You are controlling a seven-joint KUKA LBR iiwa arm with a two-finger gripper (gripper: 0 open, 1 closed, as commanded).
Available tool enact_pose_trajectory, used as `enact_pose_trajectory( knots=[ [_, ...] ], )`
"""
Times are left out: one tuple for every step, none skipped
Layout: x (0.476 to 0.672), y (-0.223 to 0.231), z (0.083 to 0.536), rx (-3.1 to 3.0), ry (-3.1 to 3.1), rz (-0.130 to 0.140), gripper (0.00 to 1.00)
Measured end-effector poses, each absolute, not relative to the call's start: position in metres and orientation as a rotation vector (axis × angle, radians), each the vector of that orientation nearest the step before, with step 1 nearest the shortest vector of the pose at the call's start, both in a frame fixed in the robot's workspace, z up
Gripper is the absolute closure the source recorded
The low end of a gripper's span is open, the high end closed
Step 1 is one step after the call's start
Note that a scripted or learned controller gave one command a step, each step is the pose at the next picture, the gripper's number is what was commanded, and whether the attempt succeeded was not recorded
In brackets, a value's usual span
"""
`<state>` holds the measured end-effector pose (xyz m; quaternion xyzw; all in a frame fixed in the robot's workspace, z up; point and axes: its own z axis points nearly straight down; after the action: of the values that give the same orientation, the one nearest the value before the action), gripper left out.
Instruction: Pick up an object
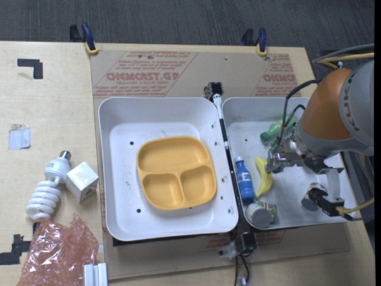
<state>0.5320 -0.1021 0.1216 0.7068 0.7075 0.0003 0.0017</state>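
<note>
My gripper (275, 163) hangs over the middle of the right bin (238, 113), just right of a yellow banana (263, 177). A blue bottle (243, 179) lies left of the banana near the divider. A green object (274, 130) rests at the bin's far side, partly behind the wrist. A small can with a green label (261, 213) lies on its side at the near edge. The left bin (116, 130) holds a yellow divided plate (177, 173). Nothing shows between the fingers.
On the bench left of the bins lie a spiral light bulb (47, 189), a small white cube (82, 180) and crumpled pink plastic wrap (56, 252). The arm covers the right bin's right side.
</note>
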Motion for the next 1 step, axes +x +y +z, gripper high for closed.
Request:
enact_pose_trajectory(
  knots=[
    [0.4959, -0.1036, 0.0975, 2.213, 2.203, 0.012, 0.0]
  ],
)
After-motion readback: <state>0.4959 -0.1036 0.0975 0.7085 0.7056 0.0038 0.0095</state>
